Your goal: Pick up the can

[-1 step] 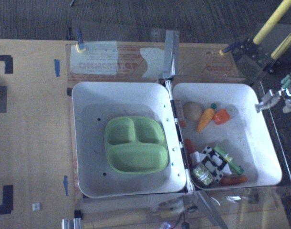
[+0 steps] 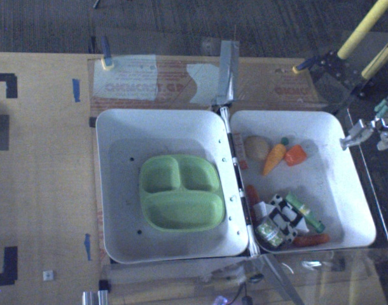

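your left bin (image 2: pixel 111 170) carries a green divided plate (image 2: pixel 180 192). the can (image 2: pixel 270 232) lies tipped at the right bin's (image 2: pixel 350 189) near-left corner. your gripper (image 2: pixel 362 131) sits well apart, beyond the far-right rim; its state cannot be told.

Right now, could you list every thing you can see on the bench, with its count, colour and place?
bins: two, white, side by side on the bench.
divided plate: one, green, in the left bin.
potato-like piece: one, tan, right bin, top left.
carrot: one, orange, beside it.
small block: one, orange-red, right of the carrot.
can: one, it seems, dark and shiny, right bin, bottom left, in a cluttered pile.
black-and-white item: one, above the can.
stick: one, green, in that pile.
hand: one, metallic, at the right bin's right rim.
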